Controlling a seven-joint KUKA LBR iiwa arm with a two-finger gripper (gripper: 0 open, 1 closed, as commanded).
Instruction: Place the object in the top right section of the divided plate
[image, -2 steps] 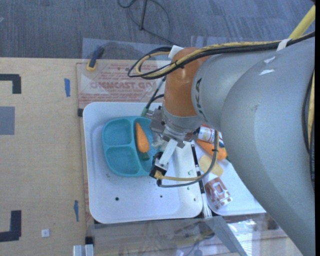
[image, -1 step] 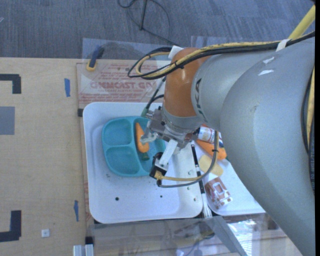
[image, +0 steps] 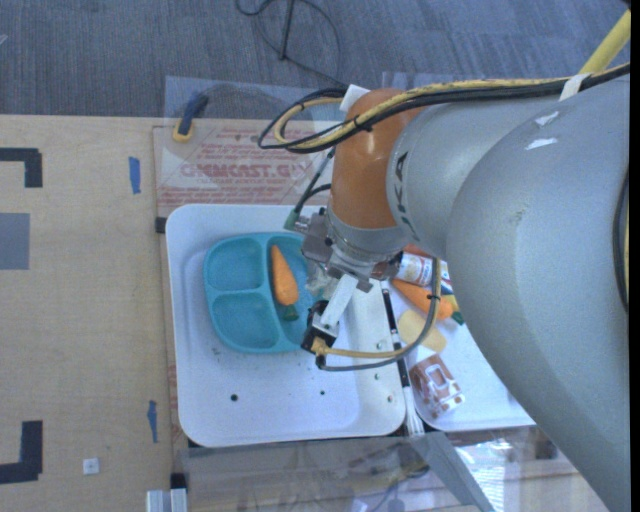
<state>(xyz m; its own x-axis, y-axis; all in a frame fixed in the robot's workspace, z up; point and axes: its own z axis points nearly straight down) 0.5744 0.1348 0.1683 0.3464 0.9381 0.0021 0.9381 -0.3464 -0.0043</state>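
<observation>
A teal divided plate (image: 238, 300) lies in the left white bin (image: 270, 410). An orange carrot-shaped object (image: 284, 275) rests in the plate's right-hand section, reaching toward its upper end. My gripper (image: 312, 272) hangs just right of the carrot, over the plate's right rim, and is mostly hidden beneath the wrist and its orange band. A small dark green piece (image: 291, 313) shows at the plate's edge just below the carrot.
The right bin (image: 480, 400) holds an orange item (image: 425, 296), a small bottle with a red and white label (image: 416, 267), a pale disc (image: 428, 336) and a clear packet (image: 436, 386). The arm covers most of that bin. A wooden bench lies to the left.
</observation>
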